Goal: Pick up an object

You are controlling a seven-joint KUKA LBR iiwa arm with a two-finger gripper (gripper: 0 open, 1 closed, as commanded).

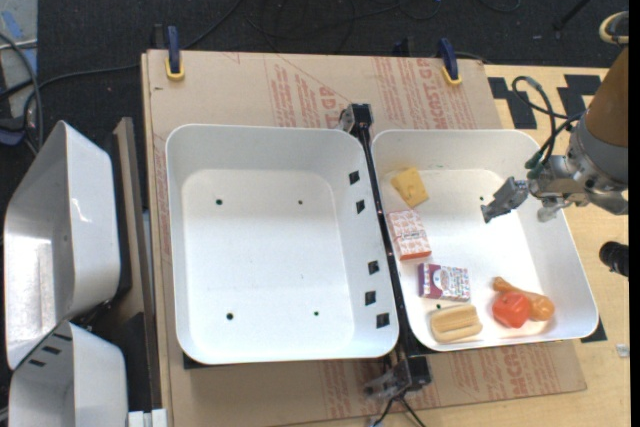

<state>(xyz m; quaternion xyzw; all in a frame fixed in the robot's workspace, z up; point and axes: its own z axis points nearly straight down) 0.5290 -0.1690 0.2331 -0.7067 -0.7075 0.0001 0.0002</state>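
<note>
Objects: yellow block point(408, 186), pink box point(409, 235), purple box point(444, 282), bun point(455, 323) and red-orange toy point(518, 305) all lie in my right bin point(572, 245).
Claw point(520, 200): above that bin's upper right part, apart from them, holding nothing; opening unclear.
Left bin point(180, 215): beside it on the surface point(270, 85).

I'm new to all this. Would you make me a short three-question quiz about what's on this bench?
1. True or false: the yellow block lies in the left bin.
2. Which lies nearest the right bin's front rim? A) the yellow block B) the pink carton C) the bun
3. Fill in: the gripper hangs over the ___ bin.

Key: 1 false, it lies in the right bin. 2 C, the bun sits by the front rim, beside the orange-red toy and below the purple box. 3 right.
</note>
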